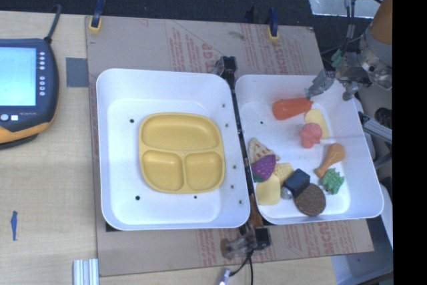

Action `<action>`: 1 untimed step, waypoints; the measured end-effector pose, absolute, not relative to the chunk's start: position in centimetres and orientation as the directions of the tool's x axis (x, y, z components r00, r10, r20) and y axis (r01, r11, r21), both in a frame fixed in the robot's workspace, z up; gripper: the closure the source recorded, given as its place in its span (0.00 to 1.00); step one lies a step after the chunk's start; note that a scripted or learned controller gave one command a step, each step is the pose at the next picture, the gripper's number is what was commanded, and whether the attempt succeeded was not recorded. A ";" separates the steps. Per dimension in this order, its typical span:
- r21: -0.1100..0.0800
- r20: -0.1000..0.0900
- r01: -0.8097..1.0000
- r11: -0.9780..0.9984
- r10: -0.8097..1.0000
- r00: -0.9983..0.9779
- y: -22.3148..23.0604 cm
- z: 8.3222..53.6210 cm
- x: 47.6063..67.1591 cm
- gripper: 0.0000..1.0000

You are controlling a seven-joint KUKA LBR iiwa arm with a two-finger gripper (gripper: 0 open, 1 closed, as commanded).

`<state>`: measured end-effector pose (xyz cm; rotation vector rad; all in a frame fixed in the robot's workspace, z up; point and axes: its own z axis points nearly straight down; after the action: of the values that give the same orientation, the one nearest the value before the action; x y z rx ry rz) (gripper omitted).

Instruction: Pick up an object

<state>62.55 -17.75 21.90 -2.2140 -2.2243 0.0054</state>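
The right bin holds several toy foods: an orange carrot, a pale yellow piece, a pink item, a drumstick, green broccoli, a brown cookie, a dark blue block, purple grapes and a pizza slice. My gripper hangs over the bin's far right part, just right of the carrot. It is open with nothing between its fingers.
The left bin carries a yellow divided plate. A teach pendant lies at the far left of the bench. Blue and yellow clamps grip the cardboard's far edge.
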 end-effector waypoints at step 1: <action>-0.007 0.000 1.000 0.006 1.000 -0.006 -15.2 9.1 57.2 0.00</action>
<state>57.17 -15.23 9.09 -2.2112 -2.2252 0.0073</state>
